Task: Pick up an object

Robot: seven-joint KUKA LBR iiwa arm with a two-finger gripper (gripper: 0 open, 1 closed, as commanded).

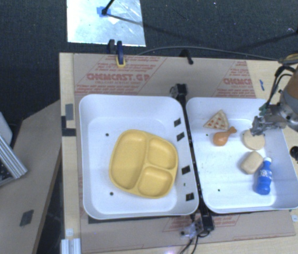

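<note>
Hovering over the right bin (pixel 289 194), my gripper (pixel 258 127) hangs directly above the pale round piece (pixel 253 141) near the far right wall, so the coming move looks like a straight drop, the chicken drumstick (pixel 223 137) lying just left.

camera: one, fixed above bench (pixel 138 70) | faces down, slanted | both white bins (pixel 93 115) in frame

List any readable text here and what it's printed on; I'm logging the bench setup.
"CHEMCAST GP" in red on the brown board behind the left bin.
Red print at the board's right end, near: too blurred to read.
Blue bottle: label unreadable.
</note>
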